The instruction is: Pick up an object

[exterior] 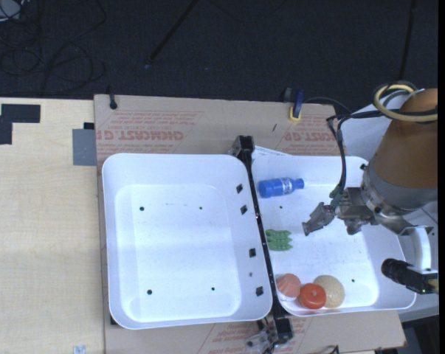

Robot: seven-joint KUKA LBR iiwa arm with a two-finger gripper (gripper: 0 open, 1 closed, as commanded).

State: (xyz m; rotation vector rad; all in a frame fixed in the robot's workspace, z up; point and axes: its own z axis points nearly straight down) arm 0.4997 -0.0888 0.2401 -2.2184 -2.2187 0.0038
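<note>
In the right bin (pixel 355 271) lie a blue bottle (pixel 280 187) on its side at the back left, a small green object (pixel 278 240) near the left wall, and a cluster at the front: a pink piece (pixel 288 284), a red round object (pixel 312 296) and a beige round object (pixel 330 288). My gripper (pixel 317 221) hangs over the middle of the right bin, right of the green object and below the bottle. Nothing shows between its fingers.
The left bin (pixel 126 198) stands beside the right one, parted by a black divider (pixel 253 220). Both rest on cardboard (pixel 170 124). The arm's grey and orange body (pixel 406 153) covers the right bin's far right side.
</note>
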